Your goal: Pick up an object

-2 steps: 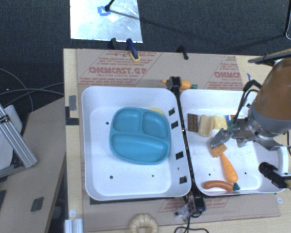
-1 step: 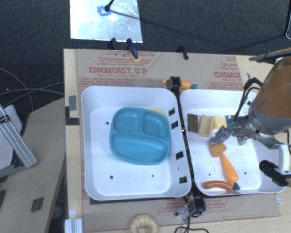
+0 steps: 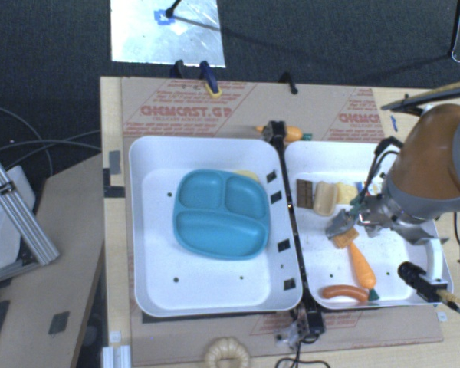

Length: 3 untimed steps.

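Sausage point(image 3: 345, 293) laid along right bin's point(image 3: 322, 156) near wall, carrot point(image 3: 361, 264) beside it, end effector point(image 3: 343, 226) lowered just above carrot's top, finger state not discernible, blue plate point(image 3: 221, 213) set in left bin point(image 3: 149, 205).

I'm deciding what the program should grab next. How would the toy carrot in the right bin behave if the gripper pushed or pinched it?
The toy carrot looks like smooth, stiff moulded plastic, so probably light and somewhat slippery. Its tapered, rounded body lies flat on the right bin floor, so a sideways push would likely roll or pivot it toward the toy sausage.
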### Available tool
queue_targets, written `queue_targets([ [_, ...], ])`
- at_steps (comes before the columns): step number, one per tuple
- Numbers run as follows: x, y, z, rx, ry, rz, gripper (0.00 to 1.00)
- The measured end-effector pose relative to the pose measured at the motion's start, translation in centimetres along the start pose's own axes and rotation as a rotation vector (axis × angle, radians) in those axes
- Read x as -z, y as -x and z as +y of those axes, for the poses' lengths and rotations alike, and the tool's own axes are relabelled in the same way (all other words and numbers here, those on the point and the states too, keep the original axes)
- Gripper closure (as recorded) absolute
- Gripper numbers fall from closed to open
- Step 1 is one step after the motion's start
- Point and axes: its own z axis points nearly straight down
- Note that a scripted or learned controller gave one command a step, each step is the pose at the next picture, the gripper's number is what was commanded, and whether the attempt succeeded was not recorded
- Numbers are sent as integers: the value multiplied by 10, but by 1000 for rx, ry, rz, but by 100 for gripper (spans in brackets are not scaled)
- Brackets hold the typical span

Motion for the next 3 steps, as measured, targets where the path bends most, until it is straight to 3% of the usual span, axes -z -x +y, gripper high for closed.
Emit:
queue_targets([
  [1,-61,6,-3,-1,-2,0,0],
  [2,-79,5,-3,0,2,0,0],
  [3,-67,6,-2,-1,6,-2,100],
])
